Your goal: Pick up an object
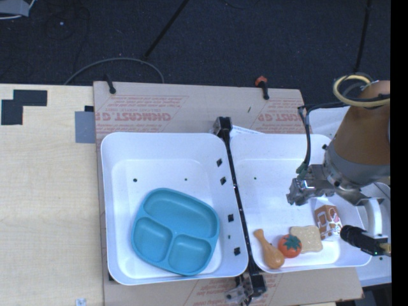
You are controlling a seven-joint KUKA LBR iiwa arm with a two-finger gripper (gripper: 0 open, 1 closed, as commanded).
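My gripper (298,194) hangs over the right bin (268,164), near its middle right, with nothing visible between its fingers. Below it, along the bin's front, lie a tan drumstick (269,250), a red tomato (289,245) and a slice of toast (307,238). A brown and white packet (327,221) lies just right of the toast, below and to the right of the gripper. The gripper sits above these things and touches none of them.
The left bin (121,171) holds a blue divided plate (176,230). A black divider (231,196) runs between the two bins. Cardboard (166,107) lies under both, and a wooden tabletop (44,196) stretches to the left.
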